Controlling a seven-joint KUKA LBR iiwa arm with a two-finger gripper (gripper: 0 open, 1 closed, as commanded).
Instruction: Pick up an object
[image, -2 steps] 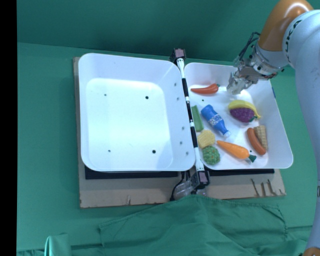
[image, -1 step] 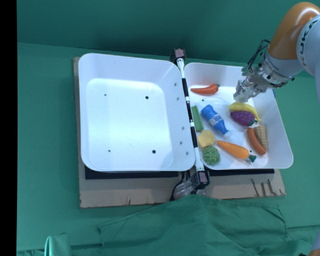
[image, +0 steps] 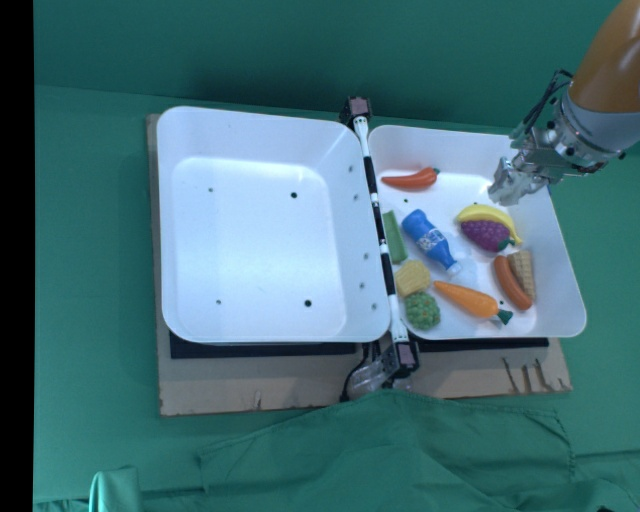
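The right bin (image: 560, 300) holds several toy foods: a red chili pepper (image: 411, 179), a blue bottle (image: 431, 240), a yellow banana (image: 487, 214) over purple grapes (image: 486, 235), a sausage (image: 510, 282), a cone-like piece (image: 523, 272), a carrot (image: 471, 299), a corn piece (image: 411, 277), a green broccoli-like piece (image: 422, 311) and a green stick (image: 393, 237). My gripper (image: 505, 187) hangs over the bin's far right part, just above the banana, with nothing seen between its fingers.
The left bin (image: 180, 150) lies beside the right one, joined along a black-and-white divider (image: 375, 215). Both rest on a cardboard sheet (image: 250, 390) on green cloth. A folded green cloth (image: 400, 450) lies at the front.
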